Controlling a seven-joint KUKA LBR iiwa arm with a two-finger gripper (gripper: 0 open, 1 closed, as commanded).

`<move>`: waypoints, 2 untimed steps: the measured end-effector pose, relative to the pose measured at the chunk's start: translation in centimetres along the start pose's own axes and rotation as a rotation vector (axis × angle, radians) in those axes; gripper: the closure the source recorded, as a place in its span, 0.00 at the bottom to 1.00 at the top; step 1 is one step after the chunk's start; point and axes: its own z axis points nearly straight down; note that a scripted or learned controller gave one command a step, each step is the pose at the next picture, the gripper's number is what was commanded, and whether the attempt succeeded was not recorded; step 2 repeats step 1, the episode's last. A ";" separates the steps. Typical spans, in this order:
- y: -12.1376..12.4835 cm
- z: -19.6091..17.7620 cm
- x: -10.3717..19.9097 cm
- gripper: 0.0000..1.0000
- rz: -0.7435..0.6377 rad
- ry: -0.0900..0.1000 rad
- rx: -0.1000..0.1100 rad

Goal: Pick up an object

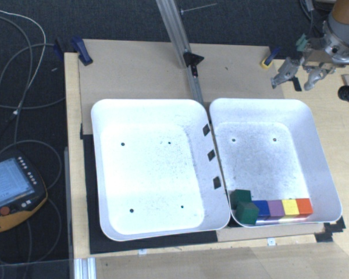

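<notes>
The gripper point(297, 77) hangs above the bench past the right bin's point(314, 138) far rim, its fingers point(282, 74) spread apart with nothing between them. The blocks lie well apart from it, at that bin's near edge: two green blocks point(244, 205) beside a row of coloured blocks point(282, 208).

Bright even overhead light, glare on white bins point(145, 112), soft shadows

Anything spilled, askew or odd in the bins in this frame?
Nothing spilled or damaged. All the objects, two dark green blocks and a row of blue, purple, yellow and orange cubes, crowd the near edge of the right white bin. The two-finger gripper hangs beyond that bin's far rim.
</notes>
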 end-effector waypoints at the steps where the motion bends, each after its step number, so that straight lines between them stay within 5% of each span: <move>1: 0.0 0.0 0.0 0.00 0.000 0.000 0.000; 2: 0.0 0.0 0.0 0.00 0.000 0.000 0.000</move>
